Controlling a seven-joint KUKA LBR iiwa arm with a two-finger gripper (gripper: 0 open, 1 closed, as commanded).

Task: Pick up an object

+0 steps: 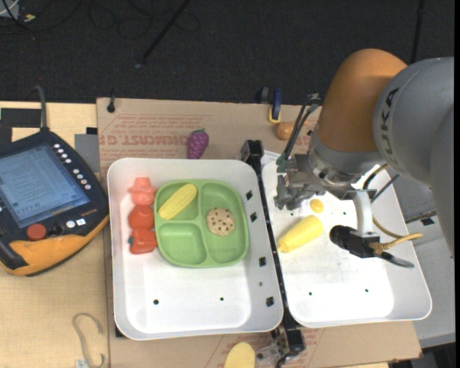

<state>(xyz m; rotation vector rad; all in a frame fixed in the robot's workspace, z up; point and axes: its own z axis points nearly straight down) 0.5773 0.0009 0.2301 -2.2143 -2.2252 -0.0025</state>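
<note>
My gripper (pixel 288 195) hangs low over the upper left of the right bin (pixel 368 301), under the grey arm with its orange band. Just below it lies a yellow oblong piece (pixel 299 234), slanted and apart from the gripper. A small yellow bit (pixel 316 205) sits right beside the gripper. In the left bin (pixel 184 305) a green divided plate (pixel 185 250) holds a corn cob (pixel 176 200) and a cookie (pixel 221 221). A red and pink figure (pixel 142 215) lies along the plate's left side.
A purple grape bunch (pixel 198 142) and an orange item (pixel 283 129) rest on the cardboard behind the bins. A teach pendant (pixel 38 198) lies at the left. A yellow object (pixel 241 355) sits below the bins, and a metal hook (pixel 88 336) at bottom left.
</note>
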